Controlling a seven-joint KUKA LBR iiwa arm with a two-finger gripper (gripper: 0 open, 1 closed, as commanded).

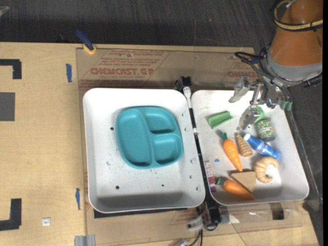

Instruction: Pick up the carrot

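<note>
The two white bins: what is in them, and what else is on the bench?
Left bin: one, white, left of the pair.
Divided plate: one, teal, in the left bin.
Right bin: one, white, right of the pair.
Carrots: two, orange; one mid-bin, one at the near edge.
Green piece: one, far left of the right bin.
Blue bottle: one, lying mid-right.
Small can: one, green-labelled, under the gripper.
Wooden block: one, tan, near edge.
Croissant-like toy: one, beige.
Arm: one, orange and grey, right.
Gripper: one, over the right bin.
</note>
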